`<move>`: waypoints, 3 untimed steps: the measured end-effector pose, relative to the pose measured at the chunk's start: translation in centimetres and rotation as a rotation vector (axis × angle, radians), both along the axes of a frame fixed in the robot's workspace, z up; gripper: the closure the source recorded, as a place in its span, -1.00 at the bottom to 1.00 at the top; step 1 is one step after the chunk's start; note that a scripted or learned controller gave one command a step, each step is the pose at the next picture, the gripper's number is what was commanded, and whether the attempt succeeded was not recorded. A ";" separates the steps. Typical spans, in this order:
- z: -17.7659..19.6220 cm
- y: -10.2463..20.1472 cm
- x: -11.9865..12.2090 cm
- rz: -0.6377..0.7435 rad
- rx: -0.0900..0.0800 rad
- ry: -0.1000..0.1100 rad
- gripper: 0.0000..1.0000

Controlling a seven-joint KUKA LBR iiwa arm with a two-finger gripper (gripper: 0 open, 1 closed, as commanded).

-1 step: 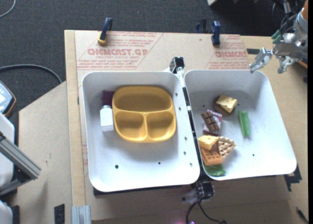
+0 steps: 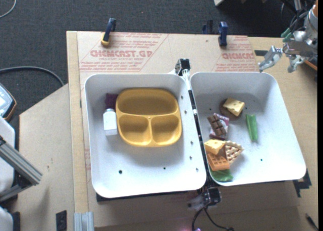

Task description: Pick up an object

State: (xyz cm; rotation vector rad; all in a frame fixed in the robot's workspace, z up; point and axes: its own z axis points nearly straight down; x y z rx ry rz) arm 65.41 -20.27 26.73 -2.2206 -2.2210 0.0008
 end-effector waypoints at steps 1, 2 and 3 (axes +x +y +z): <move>-4.9 0.7 -0.8 -0.001 0.002 0.006 -1.00; -10.9 0.9 0.0 0.002 0.001 0.004 -1.00; -15.2 0.7 -0.2 0.001 0.001 0.004 -1.00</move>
